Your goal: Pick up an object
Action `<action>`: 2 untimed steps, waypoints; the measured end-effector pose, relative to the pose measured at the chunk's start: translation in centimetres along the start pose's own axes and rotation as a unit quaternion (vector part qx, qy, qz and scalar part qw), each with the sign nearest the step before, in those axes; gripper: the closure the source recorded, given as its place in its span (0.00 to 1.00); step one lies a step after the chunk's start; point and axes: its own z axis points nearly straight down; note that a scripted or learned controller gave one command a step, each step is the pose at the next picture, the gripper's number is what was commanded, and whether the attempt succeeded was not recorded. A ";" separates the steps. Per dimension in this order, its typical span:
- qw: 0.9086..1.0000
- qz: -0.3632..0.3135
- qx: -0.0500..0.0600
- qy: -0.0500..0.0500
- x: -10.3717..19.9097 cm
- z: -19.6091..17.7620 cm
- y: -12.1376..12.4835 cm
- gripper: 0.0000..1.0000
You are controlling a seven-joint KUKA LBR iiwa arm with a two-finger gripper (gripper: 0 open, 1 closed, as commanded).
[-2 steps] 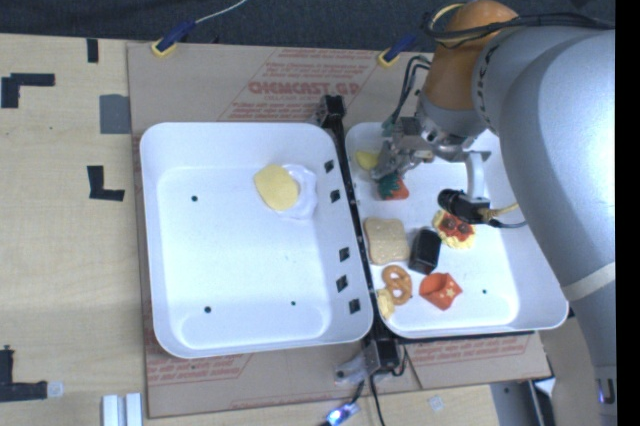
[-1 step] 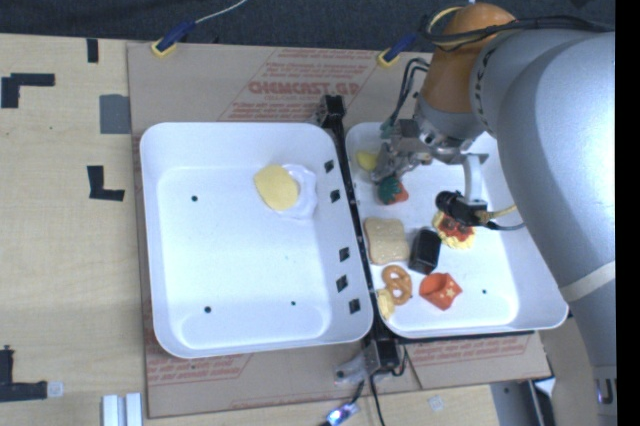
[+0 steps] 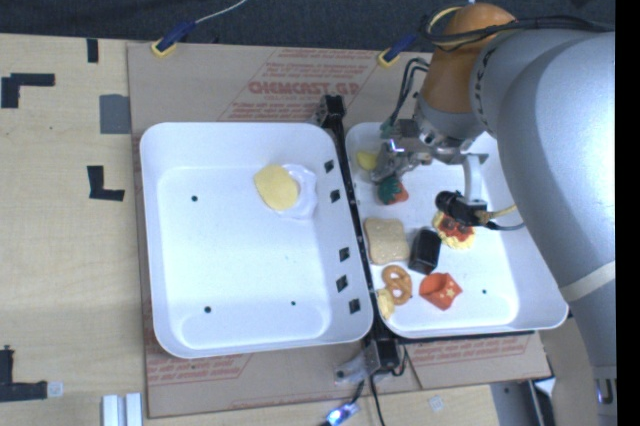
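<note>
My gripper (image 3: 393, 164) reaches down into the far left part of the right bin (image 3: 500, 314). It hangs right over a small green and red toy (image 3: 391, 191), and I cannot tell whether it touches the toy. A yellow piece (image 3: 367, 160) lies just left of the gripper, against the bin wall. The grey arm with its orange band (image 3: 455, 64) comes in from the right and hides the bin's far right side.
The right bin also holds a toast slice (image 3: 385, 239), a black block (image 3: 425, 251), a pretzel (image 3: 397, 284), a red-orange piece (image 3: 440, 290) and a red and yellow toy (image 3: 456, 228). A fried egg toy (image 3: 280, 189) lies in the left bin (image 3: 170, 244).
</note>
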 end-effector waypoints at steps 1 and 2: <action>1.000 0.000 -0.007 0.000 0.1 -0.1 -2.3 1.00; 1.000 -0.001 0.001 0.001 0.0 0.0 0.1 1.00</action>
